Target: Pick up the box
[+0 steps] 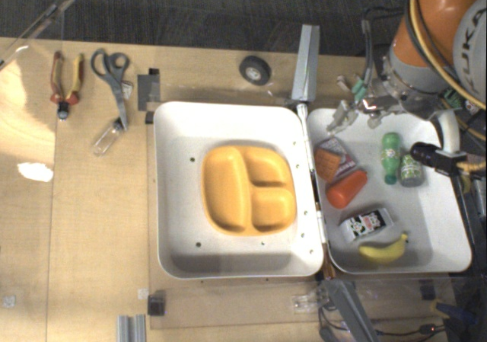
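Found the box (365, 224) lying flat toward the near edge of the right bin (456, 260), just behind the banana (383, 249) and apart from the orange cylinder (346, 187). Judged it light, stiff cardboard, probably smooth-faced, likely to slip or dent under a hard squeeze. Best taken from above across its narrow width, clear of the banana. Saw the gripper (358, 104) over the bin's far edge, well apart from the box; could not tell whether open or closed.

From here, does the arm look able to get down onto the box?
Probably yes. The box lies flat with its top uncovered, apart from the banana and the red item, in the right bin.
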`<state>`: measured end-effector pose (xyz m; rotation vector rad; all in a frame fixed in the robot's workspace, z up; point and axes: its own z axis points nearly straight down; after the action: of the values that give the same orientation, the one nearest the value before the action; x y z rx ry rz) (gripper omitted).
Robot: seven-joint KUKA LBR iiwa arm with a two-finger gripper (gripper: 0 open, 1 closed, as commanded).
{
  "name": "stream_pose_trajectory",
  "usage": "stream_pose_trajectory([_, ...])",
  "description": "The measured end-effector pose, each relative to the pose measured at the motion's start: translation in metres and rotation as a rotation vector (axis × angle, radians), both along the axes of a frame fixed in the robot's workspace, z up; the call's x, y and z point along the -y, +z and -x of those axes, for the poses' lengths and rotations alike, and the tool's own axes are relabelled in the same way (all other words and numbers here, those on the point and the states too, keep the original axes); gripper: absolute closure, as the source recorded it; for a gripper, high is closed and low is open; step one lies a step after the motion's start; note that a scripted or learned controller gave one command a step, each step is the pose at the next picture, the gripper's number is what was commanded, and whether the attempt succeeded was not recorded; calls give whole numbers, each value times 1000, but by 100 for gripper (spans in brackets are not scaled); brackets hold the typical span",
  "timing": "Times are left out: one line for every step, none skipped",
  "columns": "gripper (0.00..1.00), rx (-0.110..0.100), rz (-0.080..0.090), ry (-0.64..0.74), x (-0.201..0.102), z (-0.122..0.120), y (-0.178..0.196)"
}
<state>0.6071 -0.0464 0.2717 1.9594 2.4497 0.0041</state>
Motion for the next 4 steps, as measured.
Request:
stream_pose_trajectory([0,-3,0,1,45,-19,-106])
stream_pose_trajectory([0,1,0,52,50,-22,-176])
stream_pose_trajectory([100,19,2,55,49,-27,-157])
stream_pose_trajectory([100,56,9,192,54,-15,-160])
